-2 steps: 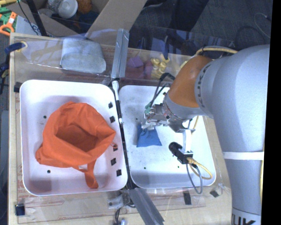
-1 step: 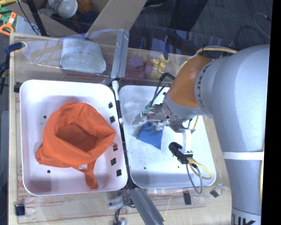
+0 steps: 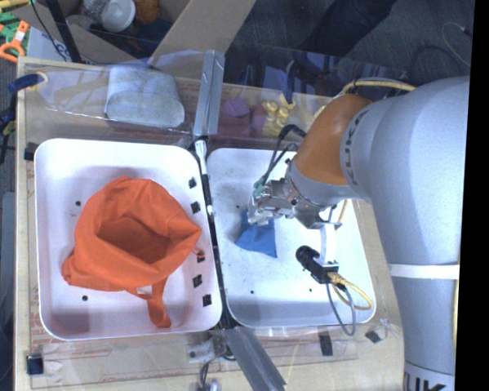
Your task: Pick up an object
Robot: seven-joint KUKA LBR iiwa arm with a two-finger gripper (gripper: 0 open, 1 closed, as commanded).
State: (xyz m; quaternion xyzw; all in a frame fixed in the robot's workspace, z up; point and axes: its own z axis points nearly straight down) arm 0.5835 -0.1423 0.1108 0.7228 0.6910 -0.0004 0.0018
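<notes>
A small blue thing (image 3: 257, 239), shaped like a triangle of cloth or soft plastic, lies in the right bin (image 3: 281, 312) near its middle. My gripper (image 3: 257, 211) is low over the blue thing's upper tip and touches or nearly touches it. The grey arm with its orange band comes in from the right and covers the bin's right side. A crumpled orange cloth bag (image 3: 133, 235) with a loose strap fills much of the left bin (image 3: 55, 163).
The divider between the two bins (image 3: 207, 229) runs just left of the blue thing. Behind the bins lie a pale grey pouch (image 3: 145, 97) and small purple and yellow items (image 3: 257, 112) under a clear cover.
</notes>
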